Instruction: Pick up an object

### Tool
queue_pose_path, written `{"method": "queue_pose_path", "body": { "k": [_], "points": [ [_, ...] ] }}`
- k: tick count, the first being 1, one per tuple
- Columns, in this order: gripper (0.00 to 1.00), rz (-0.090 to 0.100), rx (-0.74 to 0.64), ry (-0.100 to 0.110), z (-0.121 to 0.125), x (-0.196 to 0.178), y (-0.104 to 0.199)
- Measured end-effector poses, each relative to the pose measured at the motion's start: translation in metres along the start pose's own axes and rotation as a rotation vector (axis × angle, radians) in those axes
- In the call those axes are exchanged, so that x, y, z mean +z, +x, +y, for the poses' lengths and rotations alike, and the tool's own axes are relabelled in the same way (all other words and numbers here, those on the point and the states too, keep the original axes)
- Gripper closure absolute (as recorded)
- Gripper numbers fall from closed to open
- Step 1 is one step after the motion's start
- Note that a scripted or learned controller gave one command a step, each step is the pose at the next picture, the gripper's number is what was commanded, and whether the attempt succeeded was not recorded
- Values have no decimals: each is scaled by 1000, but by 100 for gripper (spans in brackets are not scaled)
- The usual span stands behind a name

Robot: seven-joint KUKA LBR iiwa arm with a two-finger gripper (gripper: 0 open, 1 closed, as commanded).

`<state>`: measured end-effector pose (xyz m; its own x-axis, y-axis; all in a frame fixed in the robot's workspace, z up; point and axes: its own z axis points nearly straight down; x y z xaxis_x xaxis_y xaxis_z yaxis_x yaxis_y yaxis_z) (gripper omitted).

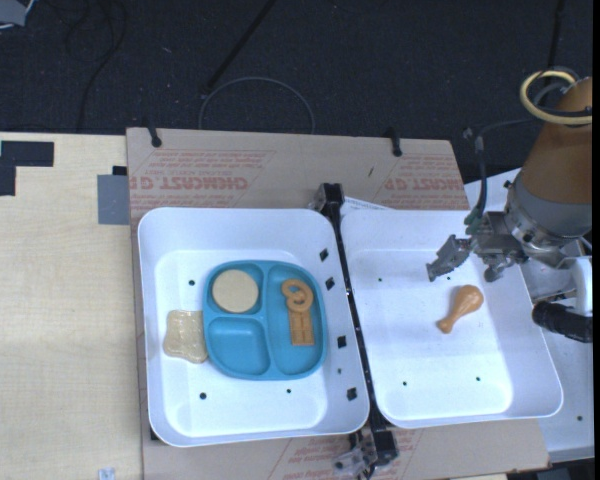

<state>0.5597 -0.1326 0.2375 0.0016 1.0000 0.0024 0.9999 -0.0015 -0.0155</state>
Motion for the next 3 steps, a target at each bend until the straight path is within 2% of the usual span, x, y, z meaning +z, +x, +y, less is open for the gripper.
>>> {"method": "queue_pose_path", "body": {
  "k": [1, 2, 3],
  "points": [
    [0, -1, -2, -12, 2, -7, 0],
    [0, -1, -1, -8, -2, 53, -6],
    [0, -1, -1, -8, -4, 97, -7]
  ]
}}
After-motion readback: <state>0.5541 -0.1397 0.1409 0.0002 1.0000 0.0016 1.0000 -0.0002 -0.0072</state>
